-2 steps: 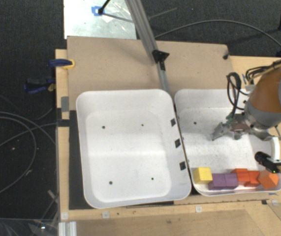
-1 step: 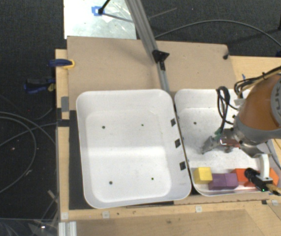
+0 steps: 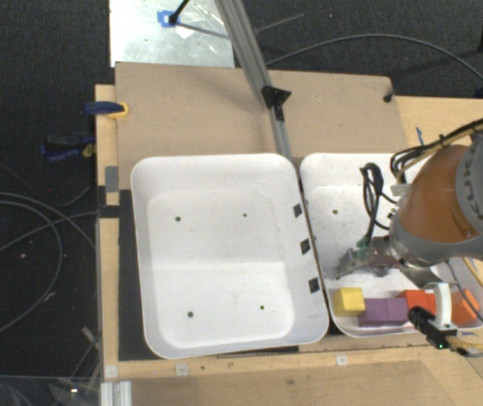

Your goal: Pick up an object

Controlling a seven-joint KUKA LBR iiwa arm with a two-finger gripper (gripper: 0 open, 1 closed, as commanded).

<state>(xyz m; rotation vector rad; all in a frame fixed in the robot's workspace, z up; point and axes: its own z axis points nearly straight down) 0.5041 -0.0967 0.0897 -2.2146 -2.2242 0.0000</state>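
Two fingers (image 3: 351, 265) hang parted above the yellow block (image 3: 348, 300), holding nothing.

Yellow block (image 3: 348, 300), purple block (image 3: 384, 311), perhaps orange piece (image 3: 419, 299), right bin.

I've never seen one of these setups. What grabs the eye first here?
Probably the big grey arm with its orange band, reaching in from the right over the right bin. Next come the bright blocks along that bin's near edge: yellow, purple and orange. The left bin is a broad white patch.
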